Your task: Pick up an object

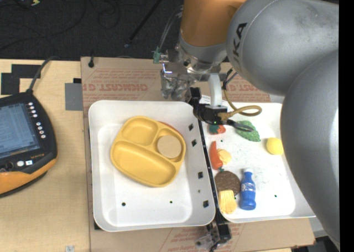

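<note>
Two bins on the bench, and from the overhead camera the gripper (174, 88) hangs at the back rim of the left bin (144, 207), close to the divider. Whether it is spread or closed I cannot tell from up here, and nothing can be seen held in it, so I'd call this the approach: no pick made yet. Left bin first: one yellow plate (138, 162) with compartments, lying a touch askew, and a tan disc (169, 146) sitting in its right-hand compartment. Over to the right bin (276, 184), far busier: a small red piece (217, 129) up by the divider, a green leaf (250, 133) beside it, a yellow ball (274, 145) further right, an orange piece (215, 157) below, then a brown disc (225, 180), a blue bottle (247, 190) and a yellow item (227, 201) bunched at the front. Candidates everywhere. The plate looks the closest target, but it is wide and flat, a hard pinch; I'd reckon the next move calls for sliding out over one small item, lining up, then dropping straight down.
</note>
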{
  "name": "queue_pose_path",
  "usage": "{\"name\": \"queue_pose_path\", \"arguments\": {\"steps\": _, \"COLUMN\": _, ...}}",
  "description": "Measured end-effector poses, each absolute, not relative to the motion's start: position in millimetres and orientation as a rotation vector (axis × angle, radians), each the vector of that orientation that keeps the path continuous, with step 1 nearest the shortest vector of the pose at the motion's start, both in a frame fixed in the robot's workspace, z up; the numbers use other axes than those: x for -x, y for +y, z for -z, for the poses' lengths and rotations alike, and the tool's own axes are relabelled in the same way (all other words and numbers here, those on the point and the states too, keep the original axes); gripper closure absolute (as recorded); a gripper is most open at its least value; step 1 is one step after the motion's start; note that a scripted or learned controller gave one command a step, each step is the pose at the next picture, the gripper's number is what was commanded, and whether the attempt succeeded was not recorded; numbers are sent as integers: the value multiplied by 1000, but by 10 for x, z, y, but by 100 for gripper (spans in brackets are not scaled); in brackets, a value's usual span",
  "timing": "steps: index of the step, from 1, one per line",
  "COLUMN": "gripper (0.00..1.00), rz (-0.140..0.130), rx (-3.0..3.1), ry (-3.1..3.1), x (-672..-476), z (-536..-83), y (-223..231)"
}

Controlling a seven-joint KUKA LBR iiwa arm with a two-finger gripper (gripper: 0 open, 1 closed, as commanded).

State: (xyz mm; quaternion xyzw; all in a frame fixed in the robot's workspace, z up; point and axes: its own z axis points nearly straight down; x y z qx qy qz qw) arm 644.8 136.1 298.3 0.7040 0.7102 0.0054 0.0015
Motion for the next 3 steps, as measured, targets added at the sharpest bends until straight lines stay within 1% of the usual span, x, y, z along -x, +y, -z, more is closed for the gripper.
{"name": "queue_pose_path", "arguments": {"steps": 1, "gripper": 100, "rz": 19, "rx": -2232, "ry": 2222, "x": -5790, "z": -2274, "y": 810}}
{"name": "queue_pose_path", "arguments": {"steps": 2, "gripper": 100, "rz": -1, "rx": -2228, "ry": 2215, "x": -5477, "z": -2845, "y": 634}}
{"name": "queue_pose_path", "arguments": {"steps": 3, "gripper": 100, "rz": -15, "rx": -2219, "ry": 2214, "x": -4939, "z": -4094, "y": 334}}
